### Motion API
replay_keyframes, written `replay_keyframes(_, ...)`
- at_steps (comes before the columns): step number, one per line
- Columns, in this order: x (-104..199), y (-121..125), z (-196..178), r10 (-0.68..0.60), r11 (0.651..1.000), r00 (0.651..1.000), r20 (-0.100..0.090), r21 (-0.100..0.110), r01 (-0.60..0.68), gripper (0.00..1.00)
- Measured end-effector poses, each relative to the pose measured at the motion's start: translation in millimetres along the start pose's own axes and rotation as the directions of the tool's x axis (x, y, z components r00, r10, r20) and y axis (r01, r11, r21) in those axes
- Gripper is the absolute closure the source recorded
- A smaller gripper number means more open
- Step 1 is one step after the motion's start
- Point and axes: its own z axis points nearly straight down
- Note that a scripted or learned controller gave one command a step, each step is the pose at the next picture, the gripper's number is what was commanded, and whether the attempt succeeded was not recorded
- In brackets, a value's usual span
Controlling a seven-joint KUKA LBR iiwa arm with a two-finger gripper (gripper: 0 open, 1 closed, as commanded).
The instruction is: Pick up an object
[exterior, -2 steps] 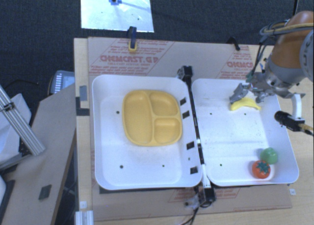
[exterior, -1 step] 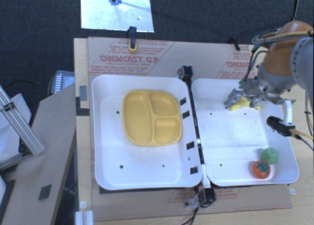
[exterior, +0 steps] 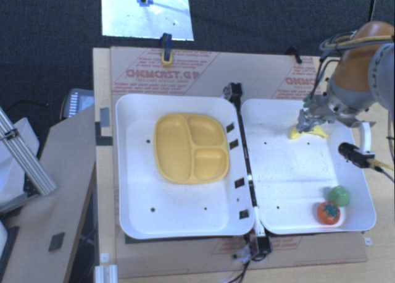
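red "chemcast gp" lettering marks board (exterior: 185, 73); gripper (exterior: 307, 121) over yellow object (exterior: 310, 131), grip state unclear.

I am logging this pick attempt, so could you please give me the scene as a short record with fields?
left bin: holds a yellow divided plate
right bin: holds a yellow object, a green object and an orange-red object
gripper: at the right bin's far side, directly over the yellow object
yellow object: partly covered by the gripper; grasp cannot be judged
green and orange-red objects: side by side in the right bin's near right corner
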Motion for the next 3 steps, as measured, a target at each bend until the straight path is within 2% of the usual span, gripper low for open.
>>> replay_keyframes(1, 3.0, -2.9, -45.7, -0.002, 1.0, 1.0, -0.001, -0.001, 0.002, 1.0)
replay_keyframes(3, 3.2, 11.6, -140.5, -0.005, 1.0, 1.0, 0.0, -0.002, 0.005, 1.0)
